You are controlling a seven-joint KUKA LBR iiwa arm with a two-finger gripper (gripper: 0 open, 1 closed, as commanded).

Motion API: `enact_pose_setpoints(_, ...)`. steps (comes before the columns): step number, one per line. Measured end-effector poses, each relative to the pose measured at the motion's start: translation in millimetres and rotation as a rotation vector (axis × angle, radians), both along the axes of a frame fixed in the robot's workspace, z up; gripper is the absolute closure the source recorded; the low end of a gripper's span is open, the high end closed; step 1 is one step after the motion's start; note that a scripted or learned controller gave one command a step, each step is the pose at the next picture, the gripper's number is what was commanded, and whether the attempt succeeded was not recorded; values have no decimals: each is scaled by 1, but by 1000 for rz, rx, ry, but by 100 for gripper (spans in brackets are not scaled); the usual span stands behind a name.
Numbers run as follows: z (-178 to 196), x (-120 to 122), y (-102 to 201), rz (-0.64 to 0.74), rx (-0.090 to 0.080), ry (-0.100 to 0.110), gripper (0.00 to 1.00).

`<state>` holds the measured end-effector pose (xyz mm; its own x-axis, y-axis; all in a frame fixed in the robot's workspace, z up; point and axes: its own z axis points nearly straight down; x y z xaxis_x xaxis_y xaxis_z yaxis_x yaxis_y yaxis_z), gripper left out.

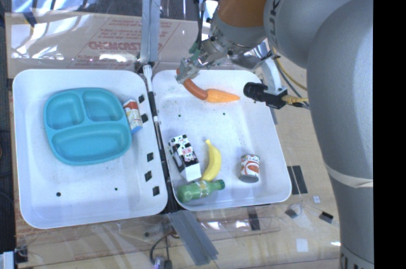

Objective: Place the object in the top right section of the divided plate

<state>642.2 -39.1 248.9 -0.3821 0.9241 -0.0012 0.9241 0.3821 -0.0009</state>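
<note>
Claw [188, 73]: we cannot tell its state.
Clutter: banana [212, 160], can [249, 168] at six o'clock.
Carrot [212, 95]: at claw's four o'clock, touching.

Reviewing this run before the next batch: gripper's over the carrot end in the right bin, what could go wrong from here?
1. The gripper sits at the very tip of the carrot; an end grasp could slip or let it swing.
2. The small can touches the divided plate on its right edge, beside the top right section; a placement could knock it.
3. The carry crosses the wall between bins; a low pass may snag.
</note>
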Motion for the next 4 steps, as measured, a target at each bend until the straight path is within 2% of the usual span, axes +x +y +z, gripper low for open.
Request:
enact_pose_setpoints(1, 0, 0, 0, 0, 0, 0, 0)
enact_pose_setpoints(2, 10, 1, 1, 4, -1, 1, 100)
enact_pose_setpoints(3, -58, -30, 15, 427, 2, 3, 100)
enact_pose_setpoints(4, -58, -55, 86, 581, 2, 4, 100)
